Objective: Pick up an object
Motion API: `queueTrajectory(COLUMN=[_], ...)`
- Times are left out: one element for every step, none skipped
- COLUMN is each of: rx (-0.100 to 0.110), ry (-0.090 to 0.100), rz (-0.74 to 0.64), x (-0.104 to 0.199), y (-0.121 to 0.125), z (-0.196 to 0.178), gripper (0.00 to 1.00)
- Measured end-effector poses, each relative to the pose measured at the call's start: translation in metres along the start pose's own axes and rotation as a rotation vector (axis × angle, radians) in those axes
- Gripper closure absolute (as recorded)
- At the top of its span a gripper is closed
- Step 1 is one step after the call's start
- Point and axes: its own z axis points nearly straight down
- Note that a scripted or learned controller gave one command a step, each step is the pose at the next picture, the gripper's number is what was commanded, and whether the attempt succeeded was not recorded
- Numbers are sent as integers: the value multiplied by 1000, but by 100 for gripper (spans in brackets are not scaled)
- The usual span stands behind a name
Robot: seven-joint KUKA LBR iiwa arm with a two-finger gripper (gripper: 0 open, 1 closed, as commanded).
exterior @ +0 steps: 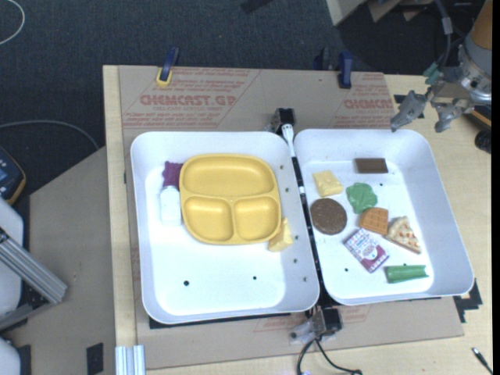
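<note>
My gripper [423, 117] hangs at the upper right, above the far right corner of the right bin [445, 209], open with nothing between its fingers. Below it in that bin lie a brown chocolate bar [370, 165], a pale yellow cheese piece [327, 183], a green leafy piece [361, 195], a round brown patty [328, 216], a waffle square [375, 220], a pizza slice [405, 235], a purple-and-white packet [365, 250] and a green pepper piece [405, 272]. All of them rest apart from the gripper.
The left bin [211, 280] holds a yellow divided tray [230, 198], a purple item [171, 173], a white bottle [169, 205] and a yellow scrap [280, 237]. Clamps [165, 70] [344, 69] grip the bench's far edge.
</note>
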Motion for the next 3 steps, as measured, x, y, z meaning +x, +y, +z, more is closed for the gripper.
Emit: queueTrajectory(rx=[-14, -10, -9], ry=[-3, -2, -2], rz=[-3, -3, -2], x=[0, 3, -2], y=[2, 2, 4], z=[-9, 34, 78], gripper=[0, 0, 0])
